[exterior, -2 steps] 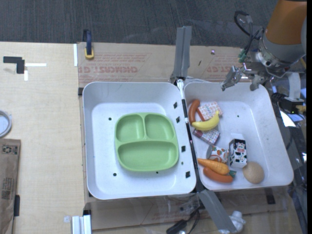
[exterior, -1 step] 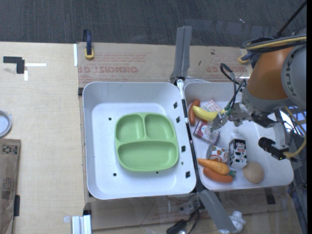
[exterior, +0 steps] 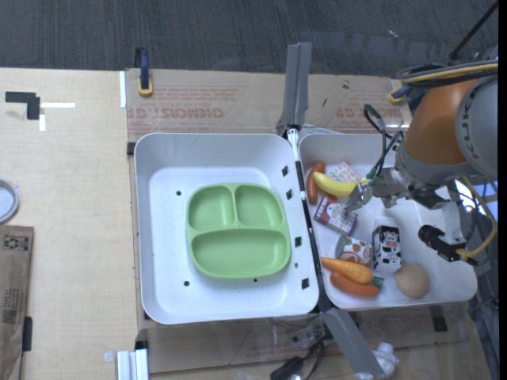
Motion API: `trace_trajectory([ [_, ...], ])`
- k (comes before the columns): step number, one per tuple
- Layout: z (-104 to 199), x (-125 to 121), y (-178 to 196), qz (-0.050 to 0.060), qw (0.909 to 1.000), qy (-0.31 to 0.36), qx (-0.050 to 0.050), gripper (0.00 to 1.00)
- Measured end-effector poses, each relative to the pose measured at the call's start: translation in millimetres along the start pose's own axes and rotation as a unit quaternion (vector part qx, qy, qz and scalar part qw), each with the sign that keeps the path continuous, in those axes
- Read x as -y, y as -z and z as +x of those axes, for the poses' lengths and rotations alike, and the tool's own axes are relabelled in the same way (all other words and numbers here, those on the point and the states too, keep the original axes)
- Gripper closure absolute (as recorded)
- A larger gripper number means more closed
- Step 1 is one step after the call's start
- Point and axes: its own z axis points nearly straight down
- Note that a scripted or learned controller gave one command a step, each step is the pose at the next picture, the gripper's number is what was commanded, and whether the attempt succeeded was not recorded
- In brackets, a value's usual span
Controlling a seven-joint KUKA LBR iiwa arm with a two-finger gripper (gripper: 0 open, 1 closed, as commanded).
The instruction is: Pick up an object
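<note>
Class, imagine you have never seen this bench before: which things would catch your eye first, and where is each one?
The green divided plate stands out first, lying alone in the middle of the left bin. Next comes the right bin, crowded with toy food: a yellow banana, two carrots and a cow-print carton. The grey-and-orange arm's pincer hangs just beside the banana.

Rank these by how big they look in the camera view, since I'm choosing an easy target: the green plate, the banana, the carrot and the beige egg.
1. green plate, by far the largest.
2. banana and carrot: they look alike in length, so I won't rank them.
3. beige egg, smallest.
</note>
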Motion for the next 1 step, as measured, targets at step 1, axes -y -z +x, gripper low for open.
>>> trace_trajectory([
  [1, -42.4, 68.2, -5.7, -0.004, 0.9964, 0.085, 0.003, 0.0],
])
